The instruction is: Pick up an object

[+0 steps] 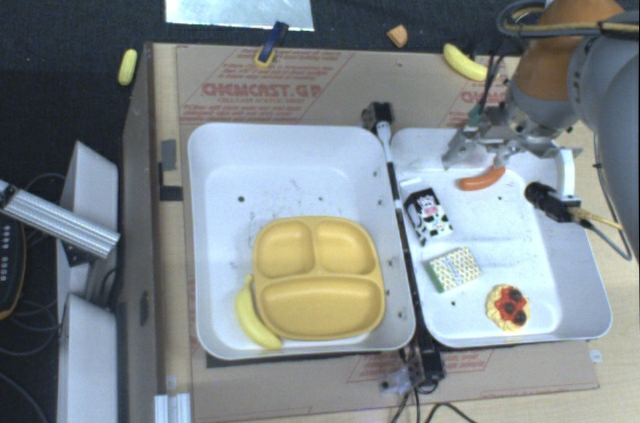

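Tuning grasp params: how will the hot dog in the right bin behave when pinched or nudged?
The hot dog looks round and elongated, so a nudge would likely roll it on the right bin floor. It seems small and probably light. Its smooth, curved surface may slip from the gripper unless pinched across its middle.

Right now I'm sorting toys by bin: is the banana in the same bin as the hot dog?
No. The banana lies in the left bin beside the yellow tray; the hot dog is in the right bin.

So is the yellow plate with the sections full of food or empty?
Empty. The yellow plate in the left bin shows three bare sections. A banana lies beside its left edge, not on it.
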